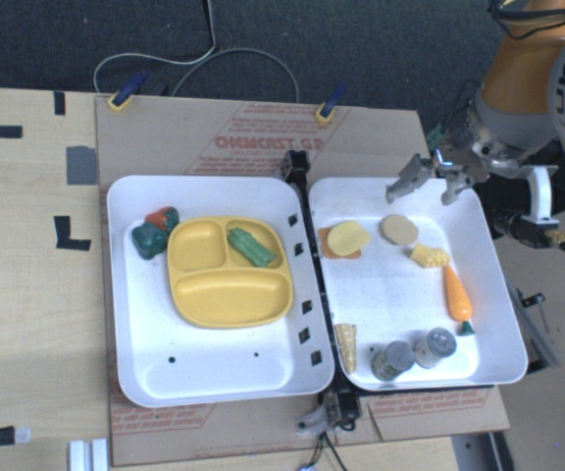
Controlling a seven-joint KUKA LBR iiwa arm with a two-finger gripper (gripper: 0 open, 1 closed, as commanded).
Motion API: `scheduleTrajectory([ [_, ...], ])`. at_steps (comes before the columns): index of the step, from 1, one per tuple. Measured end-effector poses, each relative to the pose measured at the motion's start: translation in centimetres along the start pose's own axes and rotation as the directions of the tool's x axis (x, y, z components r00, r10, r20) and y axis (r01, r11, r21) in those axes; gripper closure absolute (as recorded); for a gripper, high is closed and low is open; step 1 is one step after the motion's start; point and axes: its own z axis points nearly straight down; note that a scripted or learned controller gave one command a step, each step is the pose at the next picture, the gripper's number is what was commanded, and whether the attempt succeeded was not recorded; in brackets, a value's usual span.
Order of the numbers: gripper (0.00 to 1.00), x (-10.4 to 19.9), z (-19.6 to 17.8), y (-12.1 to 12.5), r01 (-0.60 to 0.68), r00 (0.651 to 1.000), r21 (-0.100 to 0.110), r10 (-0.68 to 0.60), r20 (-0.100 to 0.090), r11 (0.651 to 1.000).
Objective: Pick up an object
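The arm comes in from the upper right, a rounded grey body with an orange band above the wrist, bent down so that the claw hangs over the top edge of the right bin. Its two grey fingers are spread apart with nothing between them.

Both bins are shallow smooth white plastic with rounded corners, set side by side on a brown cardboard sheet. Just below the claw lies a flat, roundish beige piece. Below that, slightly to the right, is a small lumpy yellow piece, and further down a tapered orange carrot with a green tip. Left of and below the claw sits a pale yellow disc resting on an orange-brown slab. Far below, near the bin's lower edge, stand two grey cans with dull metallic tops, and a ridged tan cone-like piece to their left.

Well to the left of the claw, the left bin holds a glossy yellow divided plate with a bumpy green vegetable in one upper compartment. Beside the plate, further left, is a dark green lump touching a small red piece
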Motion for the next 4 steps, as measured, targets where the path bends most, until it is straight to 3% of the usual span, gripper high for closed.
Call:
scheduleTrajectory([
  [1, 0.0, -3.7, 17.4, 1.2, -0.002, 1.0, 0.002, 0.002, 0.002, 1.0],
  [2, 0.0, -7.6, 16.9, -6.8, -0.004, 1.0, -0.009, 0.004, 0.002, 1.0],
  [3, 0.0, -5.1, 7.8, 0.7, 0.005, 1.0, -0.013, -0.005, 0.003, 1.0],
  [4, 0.0, -0.4, 11.7, 5.2, 0.005, 1.0, -0.002, -0.005, -0.001, 1.0],
])
